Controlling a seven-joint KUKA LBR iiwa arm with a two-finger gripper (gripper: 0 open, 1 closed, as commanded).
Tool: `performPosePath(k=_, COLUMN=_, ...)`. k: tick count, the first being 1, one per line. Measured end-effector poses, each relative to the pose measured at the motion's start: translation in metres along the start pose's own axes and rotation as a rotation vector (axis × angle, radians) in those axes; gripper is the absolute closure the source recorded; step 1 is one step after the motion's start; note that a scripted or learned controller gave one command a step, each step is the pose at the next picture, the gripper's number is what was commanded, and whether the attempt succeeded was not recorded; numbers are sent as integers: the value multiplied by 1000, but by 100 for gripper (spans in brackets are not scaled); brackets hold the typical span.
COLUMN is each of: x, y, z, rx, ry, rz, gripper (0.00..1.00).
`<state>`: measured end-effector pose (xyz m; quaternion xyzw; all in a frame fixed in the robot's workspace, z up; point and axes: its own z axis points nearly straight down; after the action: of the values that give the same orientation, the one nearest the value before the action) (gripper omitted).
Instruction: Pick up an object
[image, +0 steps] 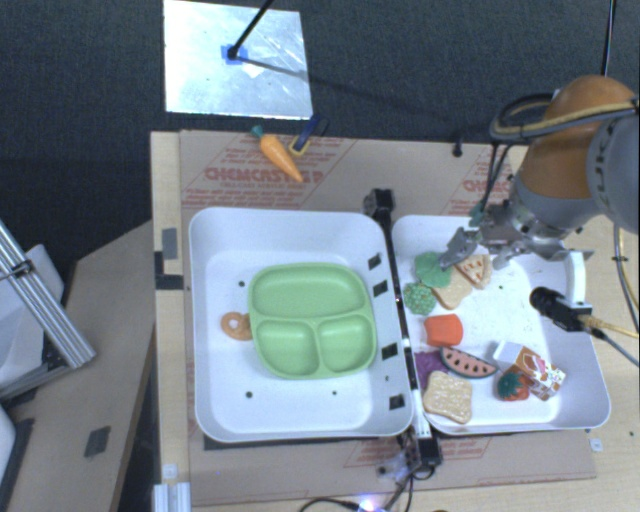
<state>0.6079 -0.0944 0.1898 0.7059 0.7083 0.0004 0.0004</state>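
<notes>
Toast slice (474, 270) — beneath pincer (481, 250), untouched

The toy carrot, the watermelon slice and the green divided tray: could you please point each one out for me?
toy carrot (279, 157), camera view, middle of its orange body.
watermelon slice (468, 362), camera view, centre of its red flesh.
green divided tray (305, 292), camera view, floor of its large compartment.

Toy foods (470, 330) scattered flat, right bin (590, 400)
</notes>
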Motion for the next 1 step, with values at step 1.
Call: performPosePath(k=1, x=-2, y=-9, z=46, rx=4, ry=1, rz=2, gripper=0)
